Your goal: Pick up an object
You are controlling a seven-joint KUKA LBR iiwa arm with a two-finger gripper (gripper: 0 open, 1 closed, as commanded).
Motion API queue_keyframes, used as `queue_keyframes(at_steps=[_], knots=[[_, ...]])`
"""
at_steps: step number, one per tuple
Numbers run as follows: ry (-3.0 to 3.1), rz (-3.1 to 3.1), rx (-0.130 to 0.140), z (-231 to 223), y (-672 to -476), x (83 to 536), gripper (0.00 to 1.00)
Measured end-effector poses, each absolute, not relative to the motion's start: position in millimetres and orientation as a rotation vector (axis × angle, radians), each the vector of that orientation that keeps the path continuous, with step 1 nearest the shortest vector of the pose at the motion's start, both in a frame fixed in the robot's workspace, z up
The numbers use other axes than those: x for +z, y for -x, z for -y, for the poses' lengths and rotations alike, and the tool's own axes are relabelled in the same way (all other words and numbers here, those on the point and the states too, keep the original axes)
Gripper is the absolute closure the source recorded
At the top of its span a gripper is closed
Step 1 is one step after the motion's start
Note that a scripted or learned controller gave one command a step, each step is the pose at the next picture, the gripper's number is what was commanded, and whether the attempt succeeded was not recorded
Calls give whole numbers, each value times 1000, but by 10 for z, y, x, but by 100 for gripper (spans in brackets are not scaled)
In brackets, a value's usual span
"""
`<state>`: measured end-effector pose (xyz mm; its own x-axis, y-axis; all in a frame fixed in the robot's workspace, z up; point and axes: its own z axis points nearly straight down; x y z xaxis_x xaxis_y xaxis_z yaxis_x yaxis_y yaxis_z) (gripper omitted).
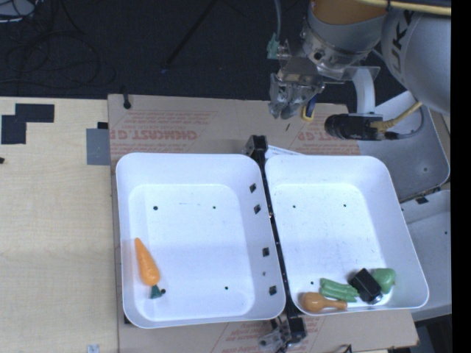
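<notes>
Overhead, gripper (291, 107) above mirrored "CHEMCAST" print on the cardboard (176, 132), its grip state indiscernible.

Even, fairly bright overhead light washes the two white bins (324, 175) nearly to glare and leaves soft bluish shadows along their inner walls, while the background stays dark and the picture slightly soft.

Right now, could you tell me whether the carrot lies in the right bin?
No, the carrot lies in the left bin.
</notes>
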<state>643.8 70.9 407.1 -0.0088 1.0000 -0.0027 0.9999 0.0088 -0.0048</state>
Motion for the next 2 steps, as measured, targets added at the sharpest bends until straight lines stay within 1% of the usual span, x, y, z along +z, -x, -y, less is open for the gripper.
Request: queue_keyframes(at_steps=[1,2], knots=[[2226,2214,5,-95,-5815,4253,100],[2211,2225,7,-842,-5926,3910,100]])
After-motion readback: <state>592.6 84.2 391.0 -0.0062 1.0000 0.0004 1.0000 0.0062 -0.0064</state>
